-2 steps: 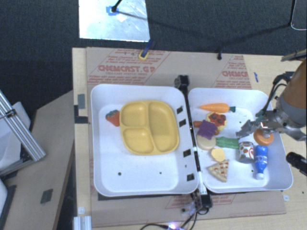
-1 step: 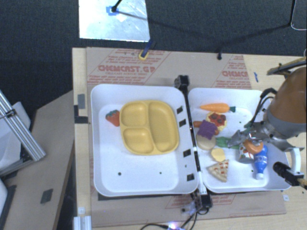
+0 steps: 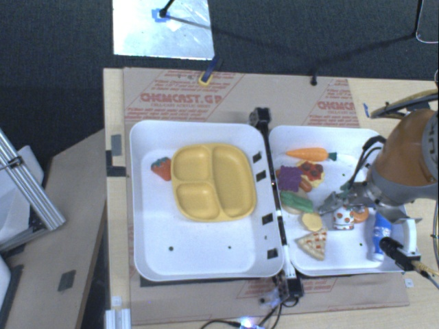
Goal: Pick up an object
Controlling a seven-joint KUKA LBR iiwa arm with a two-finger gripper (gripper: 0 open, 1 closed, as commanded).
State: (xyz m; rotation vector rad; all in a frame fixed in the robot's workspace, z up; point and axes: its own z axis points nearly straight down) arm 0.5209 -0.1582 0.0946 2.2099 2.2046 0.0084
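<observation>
Over the right bin (image 3: 346,134), the gripper (image 3: 337,203) hangs, its state impossible to tell, just beside a small white-and-orange toy (image 3: 344,216); I would centre squarely above that toy and descend straight, avoiding the yellow piece (image 3: 312,221) to its left.

In the right bin (image 3: 357,139) I see a scatter of toy food: an orange carrot (image 3: 310,154) with a green tip lying crosswise near the far wall, a purple piece (image 3: 290,178) beside a red and yellow one (image 3: 313,173), a green pickle-like piece (image 3: 296,201), a small yellow slice (image 3: 312,221), and a pizza wedge (image 3: 313,244) near the front edge. I also make out a small white and orange item (image 3: 345,217) and a blue and white bottle (image 3: 380,236) lying toward the right. The left bin (image 3: 147,252) holds a yellow divided plate (image 3: 211,182), flat, with a red strawberry (image 3: 162,168) touching its left edge.
</observation>
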